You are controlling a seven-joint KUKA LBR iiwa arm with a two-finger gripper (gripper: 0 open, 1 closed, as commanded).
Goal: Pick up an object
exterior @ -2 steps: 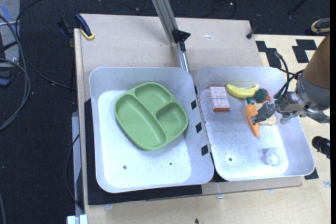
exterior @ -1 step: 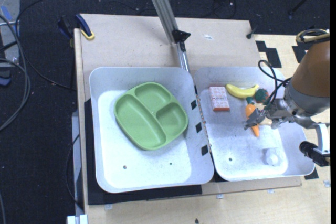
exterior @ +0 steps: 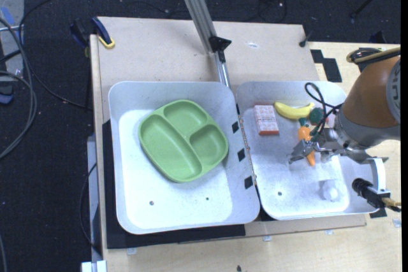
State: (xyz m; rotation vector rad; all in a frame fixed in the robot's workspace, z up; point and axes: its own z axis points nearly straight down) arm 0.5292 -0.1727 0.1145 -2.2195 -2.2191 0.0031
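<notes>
The grey arm [exterior: 373, 105] with its orange band reaches in from the right over the right bin [exterior: 280, 200], and its gripper [exterior: 305, 153] hangs low above the bin floor, near the middle of that bin. An orange carrot-like toy [exterior: 307, 144] lies right at the fingertips, partly hidden by them; whether the fingers are spread or closed, and whether they touch the toy, I cannot tell from this slanted look. Just beyond the gripper, toward the bin's far wall, lies a yellow banana [exterior: 293, 111], and left of the banana sits a small pink-and-white box [exterior: 266, 120]. A small pale, whitish object [exterior: 330, 190] rests on the bin floor nearer the front edge, apart from the gripper. The left bin [exterior: 172, 200] holds a green divided plate [exterior: 183, 140] with three compartments, well apart from the gripper.
</notes>
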